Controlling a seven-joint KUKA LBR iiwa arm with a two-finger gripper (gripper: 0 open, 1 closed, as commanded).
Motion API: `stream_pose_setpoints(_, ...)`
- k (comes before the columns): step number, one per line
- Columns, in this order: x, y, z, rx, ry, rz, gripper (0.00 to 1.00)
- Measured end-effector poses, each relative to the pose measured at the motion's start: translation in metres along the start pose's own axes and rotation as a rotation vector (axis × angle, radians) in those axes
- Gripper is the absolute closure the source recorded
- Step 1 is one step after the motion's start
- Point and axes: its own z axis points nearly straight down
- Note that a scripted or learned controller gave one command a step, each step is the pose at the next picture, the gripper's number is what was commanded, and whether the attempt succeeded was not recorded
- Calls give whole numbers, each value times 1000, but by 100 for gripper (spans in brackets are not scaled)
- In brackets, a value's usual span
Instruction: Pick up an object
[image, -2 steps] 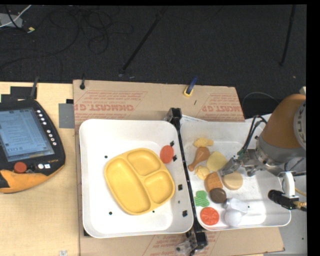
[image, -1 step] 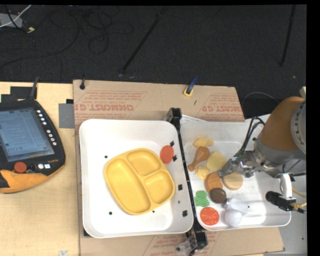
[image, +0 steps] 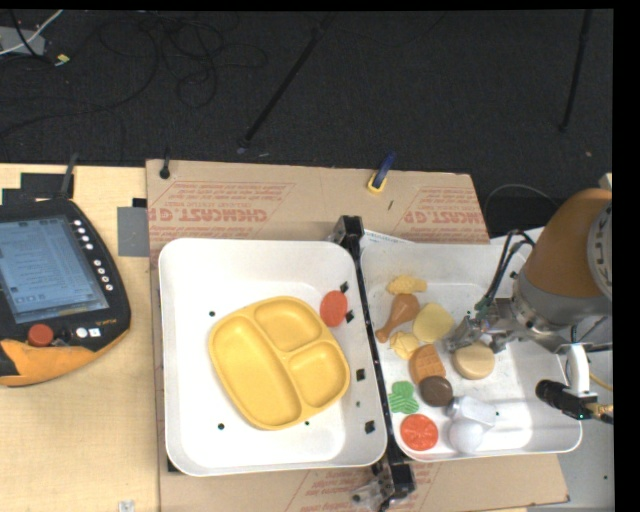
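Pincer (image: 476, 338) low in right bin (image: 540, 432), finger state unclear; tan round food (image: 475, 362) just below it. Nothing visibly lifted; pickup remains.

Gripper (image: 478, 338) low over toy food (image: 432, 352) in right bin (image: 545, 437).

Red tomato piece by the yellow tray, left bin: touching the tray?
Apart. The camera view shows white bin floor between the red tomato piece and the yellow tray.

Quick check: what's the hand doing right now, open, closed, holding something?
Hand: low in the right bin, just above a round tan piece; open or closed cannot be told.
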Motion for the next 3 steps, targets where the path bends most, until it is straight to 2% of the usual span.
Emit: stream_pose_setpoints(3, -11, -9, -133, -7, -3, -7, 100)
